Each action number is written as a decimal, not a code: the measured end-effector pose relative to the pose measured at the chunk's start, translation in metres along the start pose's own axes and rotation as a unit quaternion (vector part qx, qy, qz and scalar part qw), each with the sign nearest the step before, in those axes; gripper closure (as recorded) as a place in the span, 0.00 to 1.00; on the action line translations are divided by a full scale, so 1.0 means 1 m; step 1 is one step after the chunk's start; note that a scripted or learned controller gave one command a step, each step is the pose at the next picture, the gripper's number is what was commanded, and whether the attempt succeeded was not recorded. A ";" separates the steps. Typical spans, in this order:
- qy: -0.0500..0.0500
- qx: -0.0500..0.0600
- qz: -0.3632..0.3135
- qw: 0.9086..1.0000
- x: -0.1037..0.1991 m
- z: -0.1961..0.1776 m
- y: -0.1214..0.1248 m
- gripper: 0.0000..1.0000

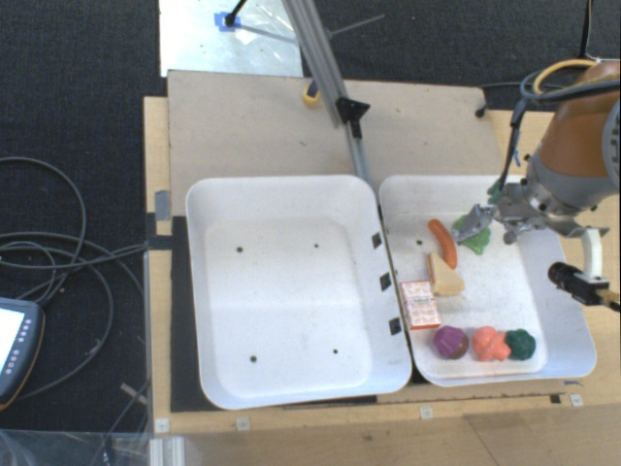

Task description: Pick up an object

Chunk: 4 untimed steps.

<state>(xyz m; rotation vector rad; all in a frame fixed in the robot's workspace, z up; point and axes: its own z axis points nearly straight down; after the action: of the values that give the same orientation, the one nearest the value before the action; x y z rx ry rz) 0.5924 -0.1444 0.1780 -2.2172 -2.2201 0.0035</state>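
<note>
My gripper [473, 226] hangs over the far part of the right bin [563, 352], reaching in from the right. Its grey fingers sit right over a green leafy object [477, 242], and I cannot see whether they touch it. Just left of that lies an orange-red sausage [443, 244]. A tan wedge [446, 279] and a pink-and-white box [419, 304] lie in the bin's middle left. Along the near edge sit a purple object [449, 342], an orange object [490, 345] and a dark green object [521, 344].
The left bin [209, 260] stands beside the right one, joined by black clips [384, 282]. A grey pole [325, 61] slants down from the top to the gap between the bins. Cables [58, 260] and a tablet [15, 343] lie on the floor at the left.
</note>
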 end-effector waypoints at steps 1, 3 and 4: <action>0.000 -0.001 -0.001 1.000 0.002 0.051 0.010 0.00; -0.001 -0.004 0.000 1.000 0.002 0.076 0.012 1.00; -0.001 -0.005 0.000 1.000 0.001 0.031 0.008 1.00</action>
<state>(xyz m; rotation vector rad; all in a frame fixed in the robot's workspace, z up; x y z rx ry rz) 0.6006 -0.1431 0.1468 -2.2238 -2.2251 -0.0044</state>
